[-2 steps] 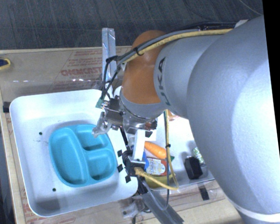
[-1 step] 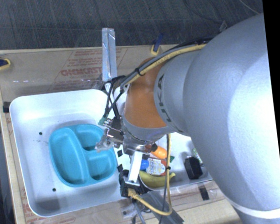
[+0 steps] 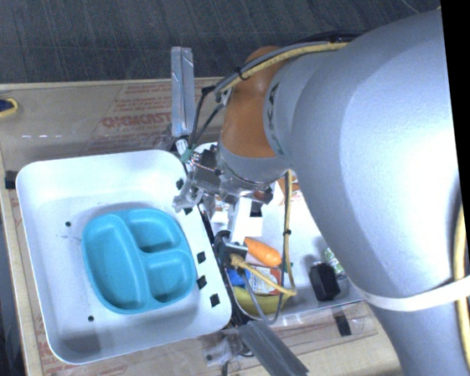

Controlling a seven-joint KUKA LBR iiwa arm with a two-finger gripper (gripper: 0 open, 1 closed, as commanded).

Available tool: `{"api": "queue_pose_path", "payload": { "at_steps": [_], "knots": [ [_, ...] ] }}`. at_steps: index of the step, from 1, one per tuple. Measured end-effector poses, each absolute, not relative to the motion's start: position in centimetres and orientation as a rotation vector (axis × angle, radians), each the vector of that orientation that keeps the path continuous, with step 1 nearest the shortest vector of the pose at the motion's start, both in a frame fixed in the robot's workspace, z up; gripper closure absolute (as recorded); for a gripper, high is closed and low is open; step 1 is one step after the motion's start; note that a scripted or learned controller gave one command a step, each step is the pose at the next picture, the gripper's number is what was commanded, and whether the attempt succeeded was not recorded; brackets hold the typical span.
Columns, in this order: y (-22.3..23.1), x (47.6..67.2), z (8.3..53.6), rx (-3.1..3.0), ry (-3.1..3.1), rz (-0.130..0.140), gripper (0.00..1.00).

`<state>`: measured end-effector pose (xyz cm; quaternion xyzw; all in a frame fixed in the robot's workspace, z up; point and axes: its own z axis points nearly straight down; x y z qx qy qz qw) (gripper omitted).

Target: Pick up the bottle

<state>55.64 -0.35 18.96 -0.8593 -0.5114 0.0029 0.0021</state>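
Gripper (image 3: 216,195): you cannot tell its grasp state; the wrist hides it.
Bottle: you cannot pick it out in the right bin (image 3: 303,302), beside the carrot (image 3: 263,251).
Risk: you may grab the carrot in this clutter.

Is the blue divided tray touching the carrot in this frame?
Apart. The camera view shows the blue tray in the left bin, the carrot in the other bin.

Faint red print on bench board (image 3: 126,118) behind bins, approx. "CHEMCRAFT", not rly legible.
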Motion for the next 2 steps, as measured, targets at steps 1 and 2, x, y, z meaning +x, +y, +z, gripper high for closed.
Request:
{"api": "queue_pose_path", "payload": {
  "at_steps": [1,2],
  "knots": [
    [1.16,48.37,19.05,-2.731,-1.546,0.009,0.0],
    [1.21,48.4,19.92,-2.724,-1.553,0.014,1.0]
  ]
}}
